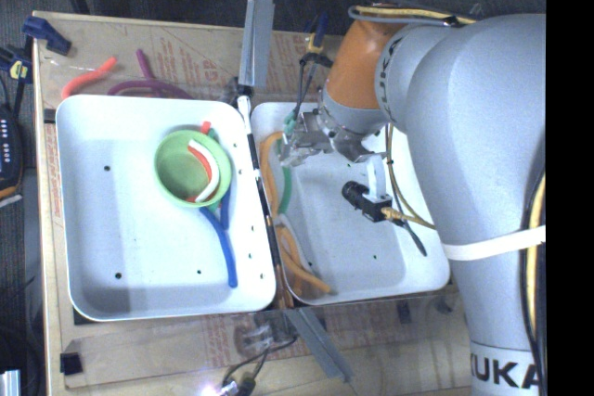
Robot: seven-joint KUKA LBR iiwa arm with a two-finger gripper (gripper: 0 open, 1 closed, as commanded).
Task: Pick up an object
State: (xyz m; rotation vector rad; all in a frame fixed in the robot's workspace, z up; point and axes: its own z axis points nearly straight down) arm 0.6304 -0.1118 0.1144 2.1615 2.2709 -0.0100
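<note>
My gripper (295,147) is low in the upper left corner of the right bin (371,278), under the orange wrist band. It hangs just above a green strip (289,190) and an orange strip (290,257) that lie along that bin's left wall. In the left bin (111,227) sits a green bowl (186,170) with a red and white piece (202,164) inside. A blue handled tool (225,241) lies beneath the bowl, reaching toward the bin's front right.
The big grey arm covers the right bin's right side. A black fitting with a cable (368,200) hangs over the middle of that bin. Behind the left bin lie a purple hose (148,88) and an orange tool (88,77) on the bench.
</note>
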